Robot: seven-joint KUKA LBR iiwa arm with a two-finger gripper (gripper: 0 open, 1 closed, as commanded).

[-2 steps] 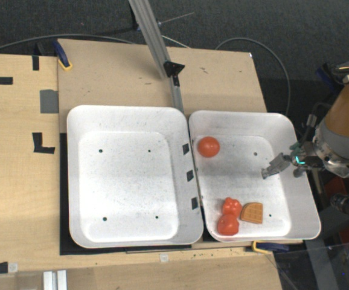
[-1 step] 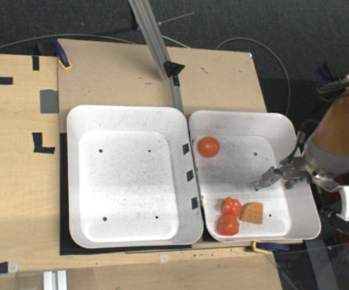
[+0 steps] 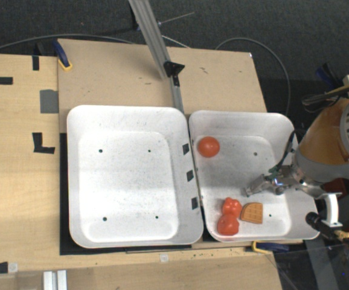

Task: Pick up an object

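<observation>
The right bin point(image 3: 271, 125) holds three objects. A round red ball-like object point(image 3: 208, 147) lies near its upper left. At the front sits a lumpy red object point(image 3: 229, 216), with a tan waffle-like piece point(image 3: 252, 212) touching its right side. My gripper point(image 3: 252, 190) reaches in from the right and hovers just above the tan piece and the lumpy red object, its tip pointing left. I see nothing held in it.
The left bin point(image 3: 78, 162) lies beside the right one, their rims overlapping in the middle. A slanted metal pole point(image 3: 156, 38) crosses the bench behind the bins. The arm's orange band point(image 3: 328, 135) hangs over the right bin's right edge.
</observation>
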